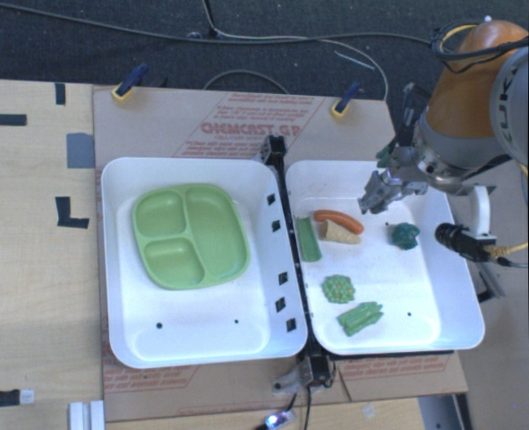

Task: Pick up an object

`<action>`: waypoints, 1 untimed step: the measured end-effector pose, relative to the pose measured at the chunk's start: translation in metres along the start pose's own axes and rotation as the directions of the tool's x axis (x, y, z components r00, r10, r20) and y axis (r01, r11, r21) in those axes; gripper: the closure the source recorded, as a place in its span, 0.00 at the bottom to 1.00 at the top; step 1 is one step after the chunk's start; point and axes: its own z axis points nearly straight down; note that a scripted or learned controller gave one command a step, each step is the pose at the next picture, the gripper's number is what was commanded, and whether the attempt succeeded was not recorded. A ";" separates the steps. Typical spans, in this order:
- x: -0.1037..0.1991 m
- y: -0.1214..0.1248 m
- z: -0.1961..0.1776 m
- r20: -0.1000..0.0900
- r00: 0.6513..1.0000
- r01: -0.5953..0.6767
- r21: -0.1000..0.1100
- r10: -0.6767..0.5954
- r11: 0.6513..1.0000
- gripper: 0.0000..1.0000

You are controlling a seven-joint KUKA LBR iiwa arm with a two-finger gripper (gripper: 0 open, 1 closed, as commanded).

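Observation:
The right bin (443, 321) holds an orange-red sausage on a beige bun piece (337, 225), a flat green strip (309, 238) by the divider, a dark green broccoli-like piece (405, 235), a light green round leafy piece (338, 288) and a green bumpy pod (360, 317). My gripper (377, 197) hangs over the upper part of the right bin, just right of and above the sausage, left of the dark green piece. I see nothing between its fingers.
The left bin (121, 312) holds a light green divided plate (190, 236). Black clips line the divider (284, 231) between the bins. Yellow and blue clamps (130, 81) pin the cardboard at the back. Cables run behind the bench.

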 end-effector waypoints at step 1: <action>0.052 -0.021 0.001 0.000 1.000 -0.001 0.002 0.001 1.000 1.00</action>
